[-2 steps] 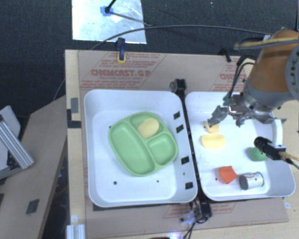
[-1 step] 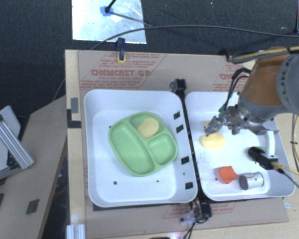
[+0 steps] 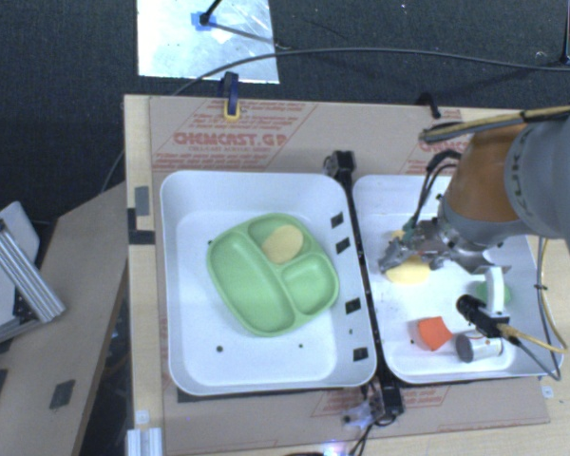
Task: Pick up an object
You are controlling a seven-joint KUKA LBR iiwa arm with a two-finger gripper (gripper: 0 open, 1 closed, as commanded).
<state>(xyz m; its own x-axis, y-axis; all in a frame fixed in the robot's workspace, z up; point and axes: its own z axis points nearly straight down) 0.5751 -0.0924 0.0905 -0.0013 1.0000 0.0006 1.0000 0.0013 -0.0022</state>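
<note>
two bins are sitting side by side; in the right bin (image 3: 380, 207) the gripper (image 3: 406, 255) is hanging just over a yellow lemon-like object (image 3: 408, 274). i cannot tell its state. round fruit may be rolling aside.

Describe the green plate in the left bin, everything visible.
The green plate is a pale green divided tray with rounded corners, plastic by its look, with three compartments: one long section on its left and two smaller ones on its right. It lies flat, turned at an angle, near the middle of the left bin, resting on the bin floor and apart from the walls. A yellowish rounded item sits in its upper small compartment. The other two compartments hold nothing visible.
</note>
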